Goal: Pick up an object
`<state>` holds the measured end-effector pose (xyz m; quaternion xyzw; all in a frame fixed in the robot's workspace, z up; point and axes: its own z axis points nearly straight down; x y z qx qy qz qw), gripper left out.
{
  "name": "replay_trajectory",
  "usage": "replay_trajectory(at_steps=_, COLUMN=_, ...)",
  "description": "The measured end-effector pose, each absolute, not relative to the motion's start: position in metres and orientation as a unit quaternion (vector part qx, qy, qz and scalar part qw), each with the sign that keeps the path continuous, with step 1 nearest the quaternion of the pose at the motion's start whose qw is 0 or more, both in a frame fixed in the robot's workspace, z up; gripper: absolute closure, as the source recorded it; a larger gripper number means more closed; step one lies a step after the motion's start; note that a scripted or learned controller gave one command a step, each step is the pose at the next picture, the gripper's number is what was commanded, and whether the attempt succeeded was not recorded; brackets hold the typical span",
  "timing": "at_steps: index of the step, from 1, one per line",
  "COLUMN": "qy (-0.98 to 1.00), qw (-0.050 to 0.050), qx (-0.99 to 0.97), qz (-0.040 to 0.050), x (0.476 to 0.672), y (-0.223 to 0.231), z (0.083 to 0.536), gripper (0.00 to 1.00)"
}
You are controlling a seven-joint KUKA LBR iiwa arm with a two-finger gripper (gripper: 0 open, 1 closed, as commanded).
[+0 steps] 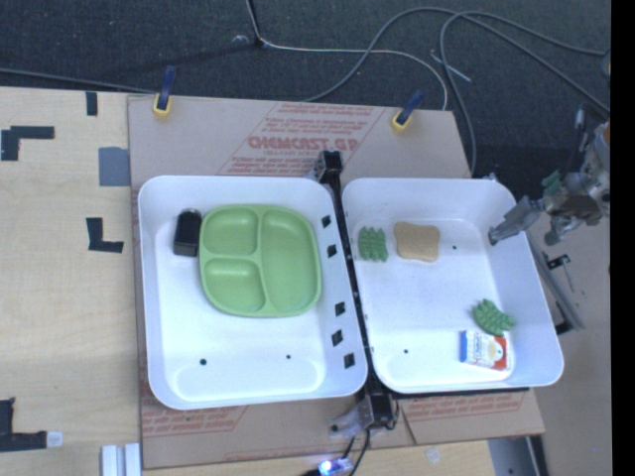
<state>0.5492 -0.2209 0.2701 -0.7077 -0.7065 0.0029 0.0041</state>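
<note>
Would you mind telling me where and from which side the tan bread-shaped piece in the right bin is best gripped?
Probably across the narrower span of the tan bread-shaped piece, coming straight down: it lies flat on the right bin floor, with open floor around it, the small green ridged piece nearest.

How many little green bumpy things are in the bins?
2, both in the right bin. One green piece lies near its left wall, beside the tan bread. The other lies near the right wall, just above the small carton. Nothing seems to hide more.
</note>
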Motion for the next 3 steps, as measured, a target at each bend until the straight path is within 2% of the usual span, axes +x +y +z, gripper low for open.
replay_trajectory(at_steps=1, qy=-0.707, qw=0.000, qx=-0.707, qz=0.0006, x=0.551, y=-0.221, z=0.275, gripper=0.00)
replay_trajectory(at_steps=3, qy=-0.708, qw=0.003, qx=-0.707, qz=0.0018, x=0.555, y=-0.214, z=0.183, gripper=0.00)
